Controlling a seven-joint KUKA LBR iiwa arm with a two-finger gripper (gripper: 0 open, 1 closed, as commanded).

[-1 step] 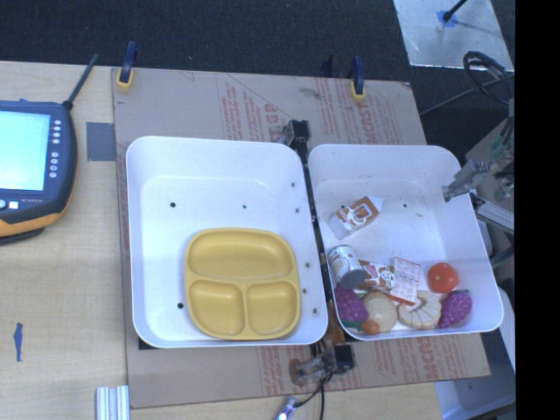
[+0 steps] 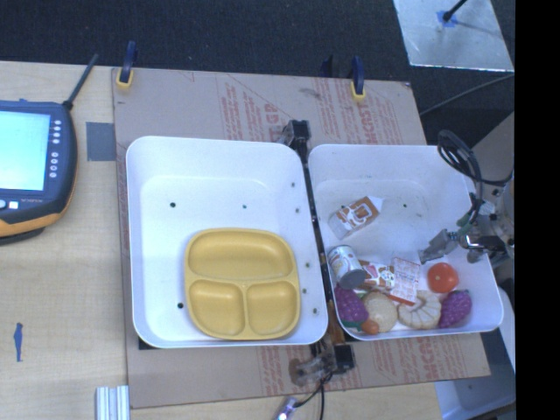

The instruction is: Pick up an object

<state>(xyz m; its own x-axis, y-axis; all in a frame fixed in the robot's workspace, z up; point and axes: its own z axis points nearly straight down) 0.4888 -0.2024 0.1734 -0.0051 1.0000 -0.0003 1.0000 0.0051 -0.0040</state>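
**Over the right bin, the end effector hangs close to the toy food**

Over the right bin [image 2: 411, 160], near its right wall, the end effector [image 2: 446, 245] reaches in from the side. One grey finger points down and to the left. It is too small and dark to tell how far open it is, and nothing can be seen held in it.

Just below and beside it lies a red tomato [image 2: 443, 277]. A purple bunch of grapes [image 2: 457, 308] sits under the tomato, in the bin's corner. To the left lie a round cracker [image 2: 420, 313], a red and white packet [image 2: 395, 278], a small can [image 2: 344, 264] and another purple bunch [image 2: 351, 305]. A little brown and white box [image 2: 356, 214] lies farther up, well apart from the end effector.

The left bin [image 2: 210, 160] holds a yellow tray [image 2: 242, 282] with three parts. Both bins rest on the table [image 2: 52, 322].
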